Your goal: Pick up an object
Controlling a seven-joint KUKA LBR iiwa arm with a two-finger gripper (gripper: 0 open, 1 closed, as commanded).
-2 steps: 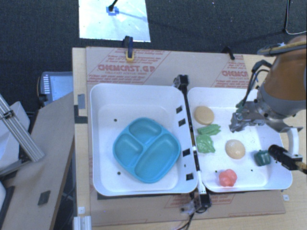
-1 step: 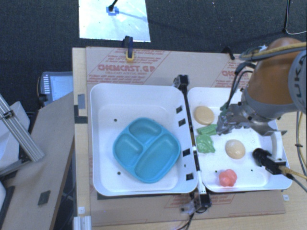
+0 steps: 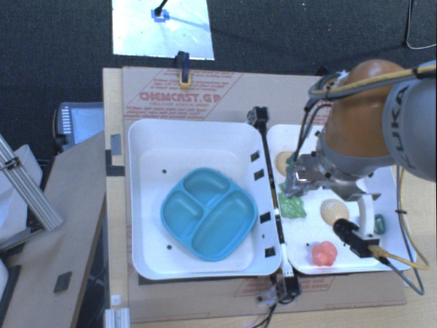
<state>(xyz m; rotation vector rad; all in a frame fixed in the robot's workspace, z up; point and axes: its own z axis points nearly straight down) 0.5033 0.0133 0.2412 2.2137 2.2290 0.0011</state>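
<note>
White plastic, shallow and rectangular, the two bins sit side by side on the bench. The left white bin (image 3: 147,251) carries a light-blue sectioned plastic tray (image 3: 208,212), lying flat and turned at an angle near the bin's middle. The right white bin (image 3: 300,258) carries several small items: a leafy green object (image 3: 294,207) beside the central divider, a pale yellow round object (image 3: 283,161) farther back, a tan egg-shaped object (image 3: 334,211) to the right of the green one, a pink-red lumpy object (image 3: 324,253) at the near edge, and a small dark-green object (image 3: 379,223) at the right side. The grey arm's two-finger gripper (image 3: 296,183) hangs over the right bin, directly above the leafy green object. Whether it holds anything cannot be told.
</note>
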